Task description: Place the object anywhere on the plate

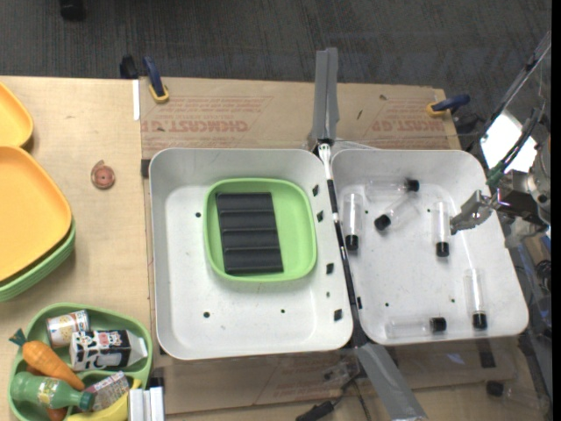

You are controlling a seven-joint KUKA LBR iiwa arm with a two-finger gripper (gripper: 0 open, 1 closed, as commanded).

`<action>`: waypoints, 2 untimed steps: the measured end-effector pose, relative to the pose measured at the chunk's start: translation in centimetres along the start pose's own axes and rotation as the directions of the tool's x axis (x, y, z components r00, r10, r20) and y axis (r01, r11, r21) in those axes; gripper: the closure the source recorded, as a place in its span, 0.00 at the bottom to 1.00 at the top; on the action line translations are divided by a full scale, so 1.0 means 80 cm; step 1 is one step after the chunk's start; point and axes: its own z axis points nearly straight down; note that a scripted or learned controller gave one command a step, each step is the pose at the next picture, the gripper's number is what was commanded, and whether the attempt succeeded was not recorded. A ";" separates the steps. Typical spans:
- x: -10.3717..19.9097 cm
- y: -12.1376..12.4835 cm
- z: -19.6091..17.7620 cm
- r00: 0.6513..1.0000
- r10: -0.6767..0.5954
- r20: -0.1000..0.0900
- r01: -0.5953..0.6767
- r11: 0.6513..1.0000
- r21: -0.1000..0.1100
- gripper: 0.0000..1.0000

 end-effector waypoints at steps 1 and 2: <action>0.040 -0.011 0.059 0.999 0.042 0.000 -0.042 0.999 0.001 0.00; -0.068 0.019 0.088 1.000 -0.024 0.000 0.024 1.000 0.000 0.00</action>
